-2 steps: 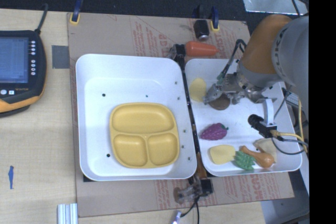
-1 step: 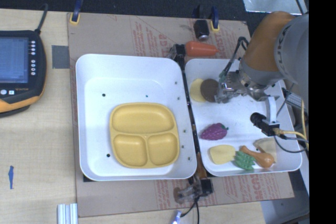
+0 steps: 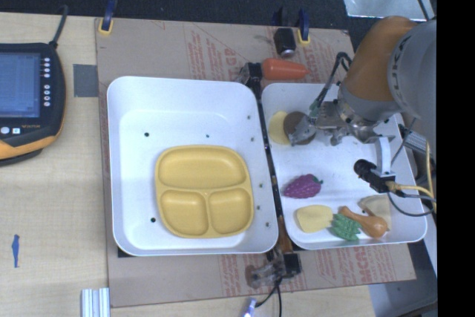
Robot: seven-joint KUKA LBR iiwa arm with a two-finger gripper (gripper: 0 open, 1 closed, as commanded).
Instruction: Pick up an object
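The tool (image 3: 300, 128) sits low in the right bin (image 3: 338, 230), just beside a yellow piece (image 3: 277, 127) on its left (finger state cannot be told), with the purple grapes (image 3: 302, 185) lying nearer the camera, below it.

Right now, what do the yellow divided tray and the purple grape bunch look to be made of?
Yellow divided tray: probably moulded plastic, smooth and matte, with rounded compartment ridges and an even colour. Purple grape bunch: likely toy plastic or rubber, bumpy with a slight sheen; too small to be sure.
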